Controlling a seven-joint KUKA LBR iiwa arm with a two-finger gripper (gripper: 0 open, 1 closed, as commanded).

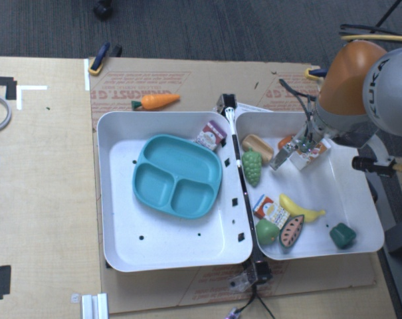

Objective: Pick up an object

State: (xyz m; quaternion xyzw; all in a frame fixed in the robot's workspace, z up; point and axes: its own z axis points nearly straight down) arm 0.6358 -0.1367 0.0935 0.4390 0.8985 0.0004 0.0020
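The gripper (288, 153) hangs low over the back of the right bin (360, 198). Its grey fingers slant down toward the left, and from here I cannot tell whether they are spread or closed, or whether anything sits between them. A small red and white thing peeks out just beside the gripper, half hidden under it (too covered to name). The arm (360, 92) comes in from the right, its orange band above the wrist.

Just left of the fingers, near but seemingly not touching, lies a hot dog (257, 144) against the bin's left wall, with a bunch of green grapes (252, 167) right below it. Farther toward the front of the same bin are a small printed carton (272, 211), a banana (301, 209) beside it, a green pear (266, 231) and a watermelon slice (292, 232) close together, and a dark green block (343, 235) off in the front right corner.

The left bin (121, 231) holds a teal divided plate (177, 176), lying flat, and a small packet (210, 135) near the back right corner. Outside the bins, on the cardboard behind them, rests a toy carrot (158, 101).
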